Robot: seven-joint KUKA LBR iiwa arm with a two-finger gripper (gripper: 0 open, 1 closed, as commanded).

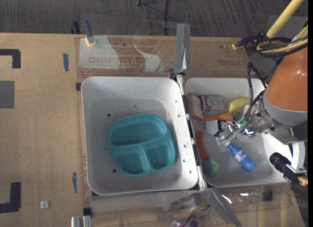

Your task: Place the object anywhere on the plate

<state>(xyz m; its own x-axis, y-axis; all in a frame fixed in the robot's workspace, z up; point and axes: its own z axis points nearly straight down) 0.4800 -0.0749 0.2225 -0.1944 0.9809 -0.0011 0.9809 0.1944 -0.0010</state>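
We see the claw (234, 134) above the right bin (264, 172); whether it is apart or together, we cannot tell. The blue bottle (241, 156), white-capped and tilted, lies just below it; the teal plate (141, 144) sits well left.

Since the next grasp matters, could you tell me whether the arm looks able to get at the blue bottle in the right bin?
Probably yes. The blue bottle lies in the open on the right bin floor, just below the gripper, with nothing on top of it.
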